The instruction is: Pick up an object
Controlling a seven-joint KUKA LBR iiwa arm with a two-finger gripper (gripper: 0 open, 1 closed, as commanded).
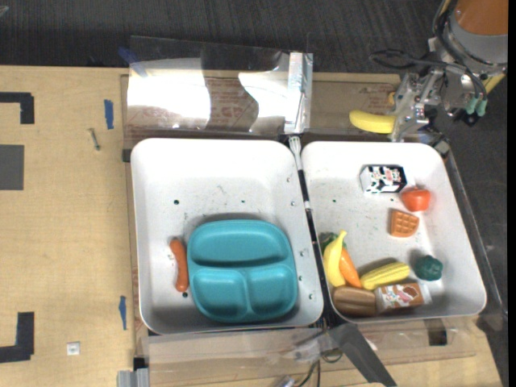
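My gripper hangs over the far rim of the right bin, at the view's upper right. A yellow banana sticks out to the left from between its fingers, lifted above the bench behind the bin. The gripper is shut on the banana's right end. The grey wrist with its orange band rises toward the top right corner.
The right bin holds a black-and-white carton, a red tomato, a waffle, a green piece, another banana, a carrot, corn and a bottle. The left bin holds a teal divided tray and a sausage.
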